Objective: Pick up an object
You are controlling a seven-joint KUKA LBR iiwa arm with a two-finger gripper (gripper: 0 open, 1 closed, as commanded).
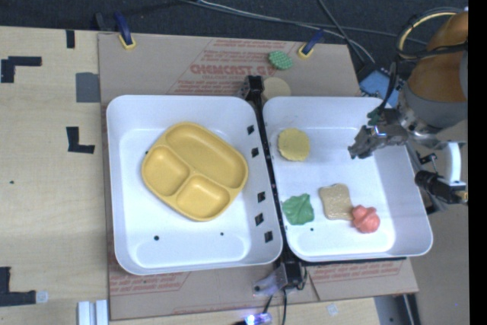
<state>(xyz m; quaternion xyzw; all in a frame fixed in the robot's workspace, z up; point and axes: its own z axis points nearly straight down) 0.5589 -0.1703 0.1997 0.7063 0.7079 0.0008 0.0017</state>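
Observation:
Four small objects lie in the right bin (396,243): a round yellow piece (294,144) near its upper left, a green leafy piece (298,209) at its lower left, a tan bread-shaped piece (335,201) beside that, and a red piece (365,218) to the right of the tan one. My gripper (364,145) hangs over the right part of this bin, above and to the right of the tan piece, with nothing seen between its fingers. It is well apart from every object.
The left bin (122,164) holds a yellow divided plate (194,170). A small green object (280,59) lies on the cardboard behind the bins. Black clips line the divider between the bins. Cables run across the dark floor at the back.

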